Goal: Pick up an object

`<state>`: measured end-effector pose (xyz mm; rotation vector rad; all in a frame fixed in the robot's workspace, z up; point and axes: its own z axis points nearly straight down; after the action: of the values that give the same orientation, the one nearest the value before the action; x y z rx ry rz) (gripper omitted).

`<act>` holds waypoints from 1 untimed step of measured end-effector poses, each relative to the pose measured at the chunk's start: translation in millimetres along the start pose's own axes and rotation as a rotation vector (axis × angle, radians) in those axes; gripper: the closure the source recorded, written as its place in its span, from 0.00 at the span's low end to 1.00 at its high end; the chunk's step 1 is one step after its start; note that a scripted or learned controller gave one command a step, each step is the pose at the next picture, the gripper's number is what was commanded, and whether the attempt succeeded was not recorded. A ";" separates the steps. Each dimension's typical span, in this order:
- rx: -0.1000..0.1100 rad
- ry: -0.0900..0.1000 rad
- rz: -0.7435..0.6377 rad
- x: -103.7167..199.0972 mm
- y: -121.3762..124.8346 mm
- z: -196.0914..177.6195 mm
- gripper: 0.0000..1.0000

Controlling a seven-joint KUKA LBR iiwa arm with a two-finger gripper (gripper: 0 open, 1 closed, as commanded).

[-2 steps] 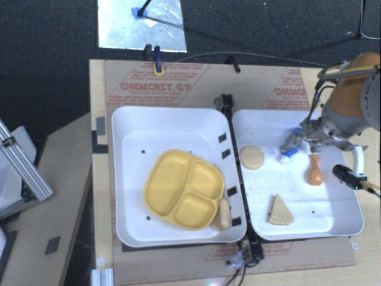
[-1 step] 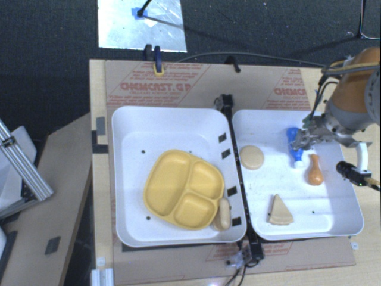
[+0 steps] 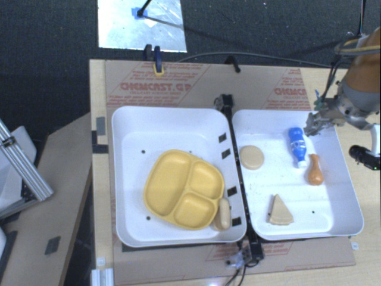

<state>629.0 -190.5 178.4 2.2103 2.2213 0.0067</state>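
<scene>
My jaws are hovering at the right bin's far rim, just above the blue bottle; I cannot tell how they are standing. The bottle is lying near the bin's far right corner, with an orange-brown piece just beside it, a round tan disc to its left and a tan wedge nearer the front. A yellow divided tray is sitting in the left bin, on the cardboard-covered worktop.

Grey arm; orange band above wrist; small metallic tool; thin cables.
</scene>
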 end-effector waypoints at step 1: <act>0.002 0.000 -0.001 -0.7 3.4 -44.4 1.00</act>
<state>632.0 -191.1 222.9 2.2106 2.2229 0.0055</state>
